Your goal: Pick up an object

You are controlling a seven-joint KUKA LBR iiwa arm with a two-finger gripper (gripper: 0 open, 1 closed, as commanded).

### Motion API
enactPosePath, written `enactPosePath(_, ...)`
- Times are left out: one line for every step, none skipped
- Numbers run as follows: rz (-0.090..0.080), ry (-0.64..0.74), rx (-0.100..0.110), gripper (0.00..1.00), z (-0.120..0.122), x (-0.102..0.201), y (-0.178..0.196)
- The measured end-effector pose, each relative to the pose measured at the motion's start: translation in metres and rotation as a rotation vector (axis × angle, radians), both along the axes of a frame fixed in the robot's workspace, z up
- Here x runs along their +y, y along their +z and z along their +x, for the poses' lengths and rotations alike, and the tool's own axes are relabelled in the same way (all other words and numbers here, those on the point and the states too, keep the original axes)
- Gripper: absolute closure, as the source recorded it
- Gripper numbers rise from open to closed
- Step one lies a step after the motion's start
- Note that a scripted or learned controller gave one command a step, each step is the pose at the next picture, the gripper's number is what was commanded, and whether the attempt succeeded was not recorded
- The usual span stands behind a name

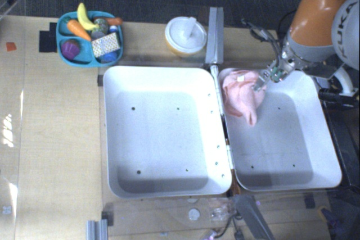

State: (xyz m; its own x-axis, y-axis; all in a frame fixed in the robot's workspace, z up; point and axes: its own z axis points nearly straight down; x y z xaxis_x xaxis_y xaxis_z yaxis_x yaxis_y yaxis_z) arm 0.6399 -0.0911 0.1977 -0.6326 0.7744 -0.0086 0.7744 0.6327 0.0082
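A crumpled pink cloth (242, 95) lies in the far left corner of the right bin (292, 149), against its left wall, with a narrow tail trailing toward the front. My gripper (262, 84) reaches in from the right and its tip meets the cloth's right edge. The tip is small and partly merged with the fabric. The grey arm with its orange band (320, 8) stands above the bin's far right corner.
The left bin (163, 132) sits beside the right one. Behind the bins stand a white and yellow bowl (185, 35) and a blue tray of toy food (90, 36). A metal post (214, 36) rises between the bins at the back.
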Motion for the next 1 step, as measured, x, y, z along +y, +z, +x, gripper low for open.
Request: enactPosePath(-0.002,0.256,0.001,1.0,0.0259,0.0211,-0.0105)
